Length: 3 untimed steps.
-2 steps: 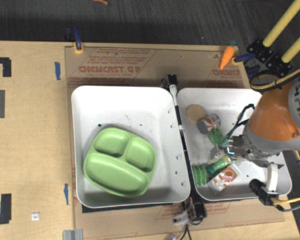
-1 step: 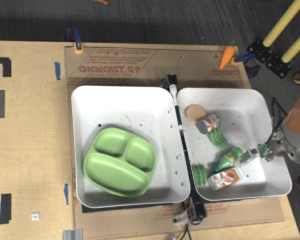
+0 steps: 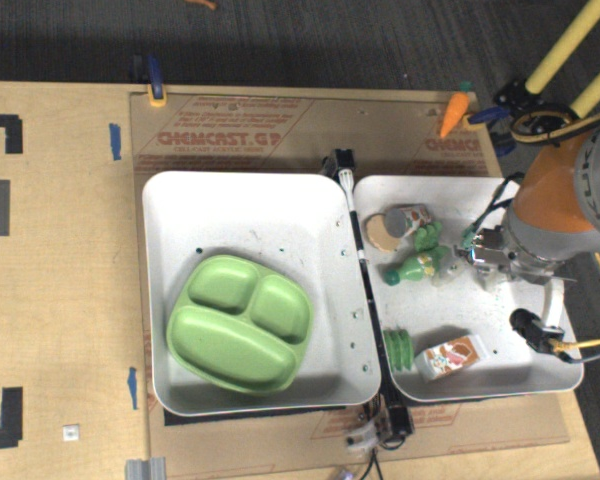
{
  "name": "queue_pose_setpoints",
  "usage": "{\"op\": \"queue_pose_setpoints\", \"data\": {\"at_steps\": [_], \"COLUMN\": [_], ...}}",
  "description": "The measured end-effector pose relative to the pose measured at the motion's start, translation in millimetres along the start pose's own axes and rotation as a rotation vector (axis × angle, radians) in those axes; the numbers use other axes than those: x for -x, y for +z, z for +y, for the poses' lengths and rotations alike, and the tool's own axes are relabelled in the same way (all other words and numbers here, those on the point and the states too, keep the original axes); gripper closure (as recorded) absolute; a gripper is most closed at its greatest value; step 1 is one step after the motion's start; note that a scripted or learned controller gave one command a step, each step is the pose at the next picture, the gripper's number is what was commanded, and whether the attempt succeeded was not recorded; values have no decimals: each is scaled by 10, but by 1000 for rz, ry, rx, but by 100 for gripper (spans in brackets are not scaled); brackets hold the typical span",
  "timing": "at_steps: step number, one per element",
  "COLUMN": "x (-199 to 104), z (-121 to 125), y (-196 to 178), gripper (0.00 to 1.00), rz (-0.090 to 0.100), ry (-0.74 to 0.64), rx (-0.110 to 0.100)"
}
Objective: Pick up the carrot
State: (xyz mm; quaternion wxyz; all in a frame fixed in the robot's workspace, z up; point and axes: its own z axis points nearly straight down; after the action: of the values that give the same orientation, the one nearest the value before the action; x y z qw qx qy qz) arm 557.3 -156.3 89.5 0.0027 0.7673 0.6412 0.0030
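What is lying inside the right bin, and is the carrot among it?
In the right bin: a green bottle, a round tan item, a green ridged piece and an orange-red packet. The arm covers its right side. The carrot lies outside.

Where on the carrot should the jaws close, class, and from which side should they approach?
Probably across the orange middle of the carrot, coming straight down from above. It lies flat on the board outside the right bin, beyond its far rim, its body slanting with the green top at the upper end. Jaws set across that slant would span its narrow width.
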Motion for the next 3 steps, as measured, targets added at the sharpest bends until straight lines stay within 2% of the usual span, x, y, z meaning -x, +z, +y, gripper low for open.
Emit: {"op": "queue_pose_setpoints", "data": {"at_steps": [1,2,3], "x": [-575,-822,-181], "z": [639,87,584], "y": [7,-950,-211], "gripper": [0,0,0], "rz": [-1,-3,-4], "ry": [38,315,473], "rx": [4,-8,-7]}}
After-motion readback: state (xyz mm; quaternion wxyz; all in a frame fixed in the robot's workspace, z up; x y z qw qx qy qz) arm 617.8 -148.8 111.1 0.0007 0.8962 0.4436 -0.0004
